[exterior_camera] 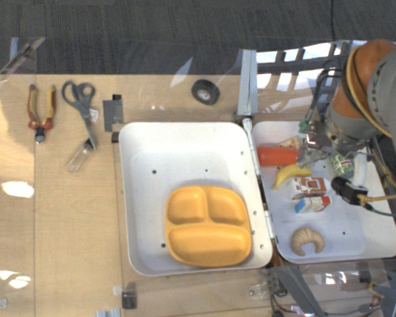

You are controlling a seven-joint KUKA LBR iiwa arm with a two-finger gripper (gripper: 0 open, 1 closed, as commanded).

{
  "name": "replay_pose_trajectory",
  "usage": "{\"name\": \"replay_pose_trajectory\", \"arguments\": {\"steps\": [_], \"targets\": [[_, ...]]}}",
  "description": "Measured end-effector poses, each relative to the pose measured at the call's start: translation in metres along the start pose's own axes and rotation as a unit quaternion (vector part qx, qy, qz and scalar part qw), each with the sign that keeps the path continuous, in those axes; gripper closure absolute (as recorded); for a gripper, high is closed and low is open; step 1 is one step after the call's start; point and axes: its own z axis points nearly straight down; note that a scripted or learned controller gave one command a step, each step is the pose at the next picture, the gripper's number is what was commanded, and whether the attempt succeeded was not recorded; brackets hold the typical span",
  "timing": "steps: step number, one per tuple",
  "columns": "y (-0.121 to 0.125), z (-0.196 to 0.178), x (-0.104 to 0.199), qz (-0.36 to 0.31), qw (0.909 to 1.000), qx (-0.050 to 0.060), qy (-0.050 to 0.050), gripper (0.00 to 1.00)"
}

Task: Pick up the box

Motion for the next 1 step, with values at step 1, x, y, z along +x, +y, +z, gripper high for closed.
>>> {"name": "replay_pose_trajectory", "arguments": {"steps": [1], "targets": [[-0.0249,-0.0849,-0.0686,-0.085,0.9964,-0.002,0.000,0.00]]}}
